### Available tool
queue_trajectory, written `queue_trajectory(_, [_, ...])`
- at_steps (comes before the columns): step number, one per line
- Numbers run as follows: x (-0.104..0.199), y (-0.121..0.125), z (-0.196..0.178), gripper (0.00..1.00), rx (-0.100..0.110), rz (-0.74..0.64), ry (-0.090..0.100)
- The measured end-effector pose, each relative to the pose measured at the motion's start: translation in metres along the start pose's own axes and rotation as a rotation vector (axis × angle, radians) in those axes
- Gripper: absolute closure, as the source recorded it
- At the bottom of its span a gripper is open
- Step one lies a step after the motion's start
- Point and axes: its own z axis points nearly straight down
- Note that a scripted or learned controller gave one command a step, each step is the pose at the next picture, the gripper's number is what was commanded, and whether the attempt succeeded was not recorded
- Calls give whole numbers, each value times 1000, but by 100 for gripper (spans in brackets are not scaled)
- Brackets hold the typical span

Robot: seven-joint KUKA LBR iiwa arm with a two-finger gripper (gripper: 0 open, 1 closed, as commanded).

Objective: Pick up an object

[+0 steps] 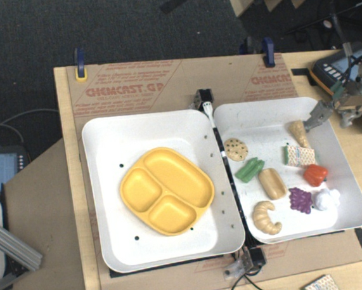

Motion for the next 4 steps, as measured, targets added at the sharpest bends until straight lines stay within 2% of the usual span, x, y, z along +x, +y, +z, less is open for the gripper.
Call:
queue_trajectory(1, [43,-62,58,0,11,0,5])
queue_trajectory(2, [58,21,167,0,-10,-4,-5])
queue_trajectory(3, [28,-81,164,0,2,5,2])
queue_trajectory(4, [110,0,31,0,-20,-12,0])
